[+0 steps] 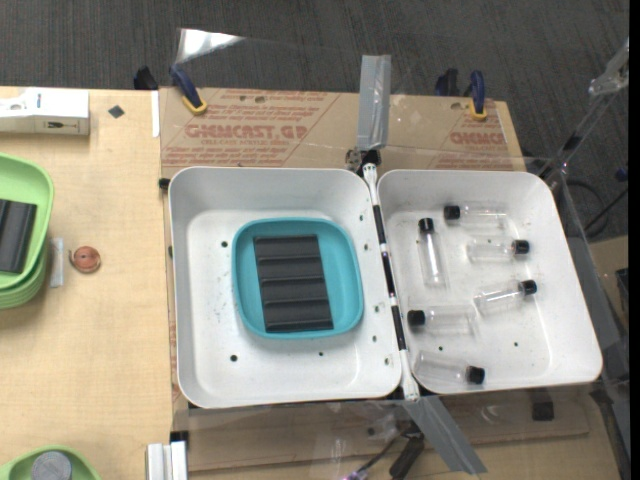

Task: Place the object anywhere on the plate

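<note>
Six small clear vials with black caps lie scattered in the right bin (560, 268), right of frame centre. One vial (429, 249) lies nearly upright in the picture at the bin's upper left, another (478, 212) sits near the top, two (497, 249) (504, 296) rest toward the right side, one (438, 319) lies low at the left and one (455, 372) near the bottom edge. Any of them could serve as the object; none is on the plate yet.

The teal plate (345, 268) sits in the left bin (200, 268), centre of the frame, and carries a dark ribbed insert (292, 281) over most of its floor.

The arm and its claw are out of frame, so whether the claw is spread or pressed together I cannot tell.

Risks, as I judge them: the vials are round, smooth and nearly see-through against white plastic, so a pinch may land off-centre and squirt one sideways, or close on nothing. The vial low at the left lies close to the wall between the bins, leaving little room for a finger there. On release, a vial may roll along the insert's ribs or tip off the plate's sloped rim into the bin.

The tabletop (100, 368) at left holds a green dish (30, 183) and small clutter, well apart from the work.
</note>
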